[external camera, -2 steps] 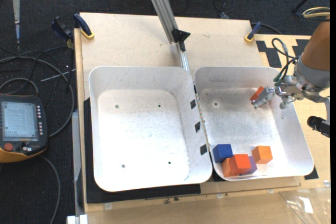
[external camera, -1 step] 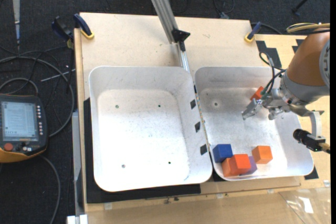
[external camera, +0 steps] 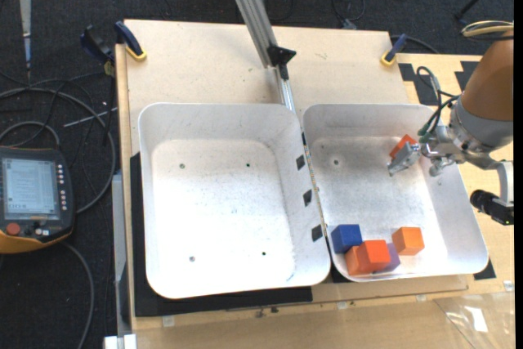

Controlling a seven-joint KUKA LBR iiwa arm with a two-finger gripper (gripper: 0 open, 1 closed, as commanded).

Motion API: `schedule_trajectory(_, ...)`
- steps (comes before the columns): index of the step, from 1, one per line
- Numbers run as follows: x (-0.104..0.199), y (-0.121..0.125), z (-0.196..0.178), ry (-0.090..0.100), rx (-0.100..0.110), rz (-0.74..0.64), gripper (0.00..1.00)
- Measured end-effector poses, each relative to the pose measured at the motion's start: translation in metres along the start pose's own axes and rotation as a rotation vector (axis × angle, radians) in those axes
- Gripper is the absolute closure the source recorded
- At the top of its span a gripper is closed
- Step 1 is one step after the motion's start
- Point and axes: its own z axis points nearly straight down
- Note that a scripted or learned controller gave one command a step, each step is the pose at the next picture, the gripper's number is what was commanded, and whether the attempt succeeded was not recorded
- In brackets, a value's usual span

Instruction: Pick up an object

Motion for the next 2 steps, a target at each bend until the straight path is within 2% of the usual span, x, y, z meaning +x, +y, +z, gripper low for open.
schedule_trajectory(1, 0.004, 0.056, 0.06, 0.002, 0.003, -0.004, 0.0)
schedule_trajectory(2, 0.031, 0.101, 0.056, 0.001, -0.002, -0.005, 0.0)
